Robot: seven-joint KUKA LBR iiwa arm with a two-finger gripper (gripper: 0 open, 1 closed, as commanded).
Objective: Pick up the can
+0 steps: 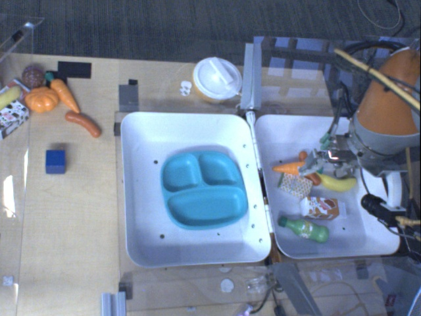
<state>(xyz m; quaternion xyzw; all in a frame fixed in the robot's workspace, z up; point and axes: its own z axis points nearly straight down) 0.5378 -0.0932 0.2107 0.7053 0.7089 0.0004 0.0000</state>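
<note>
Right, the can [321, 208] lies on its side in the right bin [375, 242], between a speckled packet [295, 185] and a green bottle [304, 230], just below a banana [337, 184]. The gripper [327, 160] hangs over the same bin, above a carrot [287, 168] and the banana, apart from the can; whether it is apart or together cannot be told. The left bin [141, 176] holds a blue tray [204, 189]. A blue block [56, 161] sits on the bench.

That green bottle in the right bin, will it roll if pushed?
Probably: the green bottle lies on its side, round-bodied, so a sideways push likely rolls it. It looks like smooth plastic, so possibly slippery and light.
</note>
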